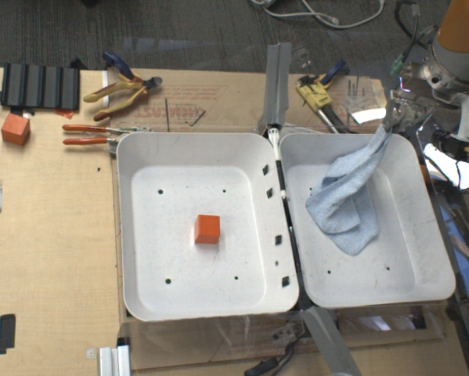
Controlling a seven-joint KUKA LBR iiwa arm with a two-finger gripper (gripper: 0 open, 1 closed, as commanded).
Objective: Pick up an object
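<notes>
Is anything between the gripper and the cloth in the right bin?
No. The gripper is at the raised upper end of the pale blue-grey cloth, which trails down into the right white bin; nothing visible lies between them.

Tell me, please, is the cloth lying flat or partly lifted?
Partly lifted: the cloth stretches from the right bin floor up to the gripper above the rim.

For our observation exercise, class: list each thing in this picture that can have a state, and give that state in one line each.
Gripper: shut on the cloth's upper corner.
Cloth: partly lifted, lower part bunched on the right bin's floor.
Orange cube: resting flat in the left bin.
Right bin: holds the cloth.
</notes>
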